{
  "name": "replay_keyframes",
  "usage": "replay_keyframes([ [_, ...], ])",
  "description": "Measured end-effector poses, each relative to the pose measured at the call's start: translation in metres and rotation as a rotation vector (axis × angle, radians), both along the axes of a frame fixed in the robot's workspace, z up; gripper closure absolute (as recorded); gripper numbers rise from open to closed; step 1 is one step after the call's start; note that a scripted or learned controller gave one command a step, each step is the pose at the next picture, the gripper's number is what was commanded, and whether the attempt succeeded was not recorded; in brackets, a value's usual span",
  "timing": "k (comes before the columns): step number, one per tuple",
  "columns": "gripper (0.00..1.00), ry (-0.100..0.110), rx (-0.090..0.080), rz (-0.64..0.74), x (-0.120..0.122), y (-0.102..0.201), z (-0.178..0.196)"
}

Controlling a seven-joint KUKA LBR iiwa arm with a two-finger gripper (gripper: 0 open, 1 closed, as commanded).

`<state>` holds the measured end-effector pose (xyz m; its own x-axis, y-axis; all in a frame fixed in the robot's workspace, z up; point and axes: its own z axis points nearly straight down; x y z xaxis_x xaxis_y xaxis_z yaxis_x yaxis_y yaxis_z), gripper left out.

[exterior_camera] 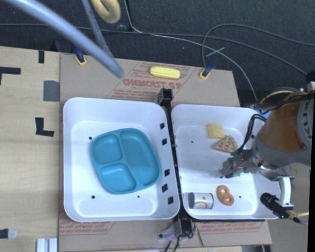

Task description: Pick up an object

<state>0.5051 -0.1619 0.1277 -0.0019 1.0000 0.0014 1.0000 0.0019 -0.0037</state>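
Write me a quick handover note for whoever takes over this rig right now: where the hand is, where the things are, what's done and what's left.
Hand: low in the right bin, mid-floor; its grip state can't be made out, and nothing is seen in it.
Right bin: yellow block and waffle piece toward the far side; can and pretzel along the near wall.
Left bin: blue divided plate.
Outside the bins: corn cob on the cardboard.
Done: nothing picked up yet.
Left: grab one object and lift it.
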Motion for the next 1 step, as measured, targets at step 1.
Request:
replay_keyframes([
  [1, 1.00, -0.007, -0.002, 0.000, 0.0036, 0.0026, 0.0425],
])
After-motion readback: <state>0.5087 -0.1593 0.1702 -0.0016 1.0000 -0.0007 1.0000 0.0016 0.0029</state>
